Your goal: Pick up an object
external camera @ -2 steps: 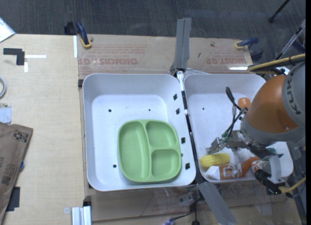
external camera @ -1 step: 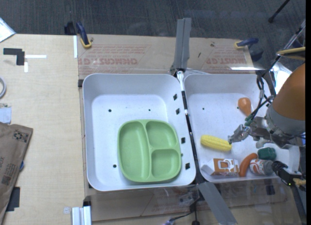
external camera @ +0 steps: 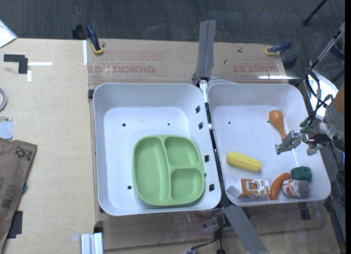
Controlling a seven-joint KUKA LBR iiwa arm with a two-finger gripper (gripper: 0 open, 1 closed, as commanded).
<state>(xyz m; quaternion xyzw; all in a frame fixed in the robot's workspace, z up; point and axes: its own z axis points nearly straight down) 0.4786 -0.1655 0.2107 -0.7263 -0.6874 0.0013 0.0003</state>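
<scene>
Approach step: pincer (external camera: 289, 143) spread, nothing pinched, above right bin (external camera: 241, 96). Orange drumstick toy (external camera: 277, 121) just behind-left; next: descend, close.

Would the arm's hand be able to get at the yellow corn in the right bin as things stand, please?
Probably yes. The corn lies alone on bare floor of the right bin, nothing on it or touching it, and the hand hangs above the same bin just to its right.
</scene>
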